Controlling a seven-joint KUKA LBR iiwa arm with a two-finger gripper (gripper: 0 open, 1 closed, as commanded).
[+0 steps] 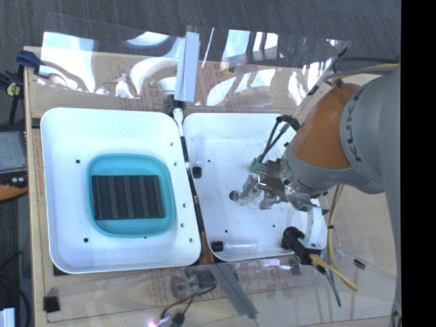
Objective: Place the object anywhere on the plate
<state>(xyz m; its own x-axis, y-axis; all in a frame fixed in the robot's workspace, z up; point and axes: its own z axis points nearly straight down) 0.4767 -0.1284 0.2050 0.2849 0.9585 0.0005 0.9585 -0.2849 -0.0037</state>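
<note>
The hand (pixel 240 195) sits low over the middle of the right bin (pixel 225 131), reaching in from the right at the end of the grey arm (pixel 371 138), whose orange band (pixel 323 138) bulks large just above the wrist. Whether it is apart or together cannot be told: the tip is a blur of pale metal against the white floor of the bin, and nothing can be made out between its parts. The object to be placed cannot be picked out with any certainty; a small dark piece (pixel 196 172) lies against the right bin's left wall and another dark piece (pixel 217 246) rests near that bin's lower left corner, both well apart from the hand. The plate (pixel 129 165), a teal rounded rectangle with a dark ribbed centre, lies flat in the middle of the left bin (pixel 61 135), well apart from the hand and with the two bins' meeting walls between them. The bins stand side by side, touching along that inner edge, on a tabletop (pixel 122 295) of brown board. A clear panel (pixel 102 60) stands along the far side of the bins, catching bright reflections. Black and yellow cables (pixel 334 264) trail beneath the arm by the right bin's lower right corner.
</note>
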